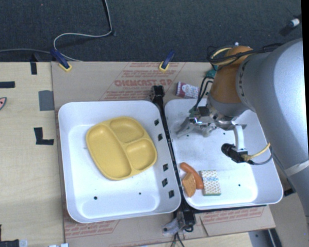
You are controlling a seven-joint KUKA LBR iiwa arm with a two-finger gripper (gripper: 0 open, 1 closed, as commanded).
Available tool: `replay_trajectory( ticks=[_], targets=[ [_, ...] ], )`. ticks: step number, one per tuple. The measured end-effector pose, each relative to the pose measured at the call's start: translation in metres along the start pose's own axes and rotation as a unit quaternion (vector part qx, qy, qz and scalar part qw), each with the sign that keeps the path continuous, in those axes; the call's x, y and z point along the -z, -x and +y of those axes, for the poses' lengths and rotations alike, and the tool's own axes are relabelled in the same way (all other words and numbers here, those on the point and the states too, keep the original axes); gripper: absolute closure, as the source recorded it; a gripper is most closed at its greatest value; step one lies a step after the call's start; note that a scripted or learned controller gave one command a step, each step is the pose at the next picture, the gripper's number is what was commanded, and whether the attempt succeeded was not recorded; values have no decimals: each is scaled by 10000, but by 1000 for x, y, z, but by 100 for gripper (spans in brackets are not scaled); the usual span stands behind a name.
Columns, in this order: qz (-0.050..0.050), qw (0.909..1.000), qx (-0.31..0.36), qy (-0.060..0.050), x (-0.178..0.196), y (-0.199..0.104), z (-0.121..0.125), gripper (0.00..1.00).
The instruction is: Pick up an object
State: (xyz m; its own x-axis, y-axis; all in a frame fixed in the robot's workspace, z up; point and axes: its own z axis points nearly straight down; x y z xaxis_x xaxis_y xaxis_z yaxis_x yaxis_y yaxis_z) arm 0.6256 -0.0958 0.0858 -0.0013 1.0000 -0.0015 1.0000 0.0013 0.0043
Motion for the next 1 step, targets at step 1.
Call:
replay_trajectory(
  ticks=[1],
  targets=[
    [-2, 10000, 2, -2, 10, 0, 0, 100]
  ],
)
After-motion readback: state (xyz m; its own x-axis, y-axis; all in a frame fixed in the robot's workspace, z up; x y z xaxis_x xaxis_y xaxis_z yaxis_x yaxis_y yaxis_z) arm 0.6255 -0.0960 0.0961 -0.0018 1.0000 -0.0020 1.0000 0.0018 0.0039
